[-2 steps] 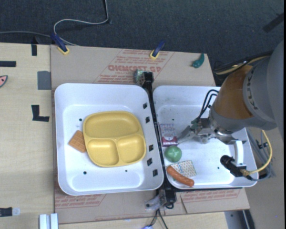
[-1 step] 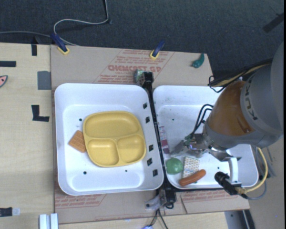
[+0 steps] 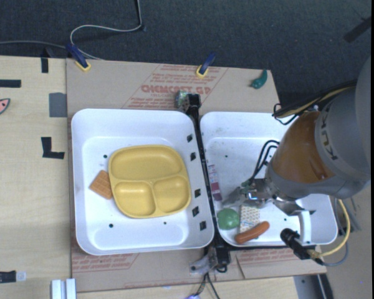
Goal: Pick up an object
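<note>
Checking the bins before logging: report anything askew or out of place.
The yellow divided tray sits tilted in the left bin, lying over one edge of a tan waffle-textured piece. Nothing looks spilled or damaged.

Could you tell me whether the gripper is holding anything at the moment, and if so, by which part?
It cannot be told. The gripper hangs low in the right bin, just above the checkered piece, green ball and hot dog.

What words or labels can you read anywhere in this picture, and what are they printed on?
"CHEMCRAFT", uncertain: red print on the cardboard sheet under the bins; the smaller red lines around it are too blurred to read.
"KU": start of a dark brand mark on the grey arm, cut off by its curve.
Nothing else is legible.
</note>
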Controlling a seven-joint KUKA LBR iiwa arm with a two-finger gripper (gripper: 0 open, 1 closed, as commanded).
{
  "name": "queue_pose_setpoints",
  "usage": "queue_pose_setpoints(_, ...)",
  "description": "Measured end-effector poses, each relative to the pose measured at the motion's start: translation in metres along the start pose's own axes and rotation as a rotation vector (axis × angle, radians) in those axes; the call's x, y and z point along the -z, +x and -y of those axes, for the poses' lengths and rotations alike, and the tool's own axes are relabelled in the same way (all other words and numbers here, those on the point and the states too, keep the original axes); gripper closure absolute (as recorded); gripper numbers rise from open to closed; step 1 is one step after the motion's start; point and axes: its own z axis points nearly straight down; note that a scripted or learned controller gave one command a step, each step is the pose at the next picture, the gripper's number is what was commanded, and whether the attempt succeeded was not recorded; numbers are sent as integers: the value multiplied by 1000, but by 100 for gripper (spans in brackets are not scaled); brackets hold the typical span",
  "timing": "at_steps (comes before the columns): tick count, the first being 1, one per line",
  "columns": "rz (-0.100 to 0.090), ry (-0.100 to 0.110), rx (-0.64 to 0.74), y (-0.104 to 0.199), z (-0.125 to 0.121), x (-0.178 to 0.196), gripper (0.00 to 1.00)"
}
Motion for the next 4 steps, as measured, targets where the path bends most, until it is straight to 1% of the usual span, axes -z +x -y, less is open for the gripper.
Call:
queue_pose_setpoints(3, 0, 0, -1, 1, 0, 0, 0)
queue_pose_setpoints(4, -1, 5, 0, -2, -108, -2, 0)
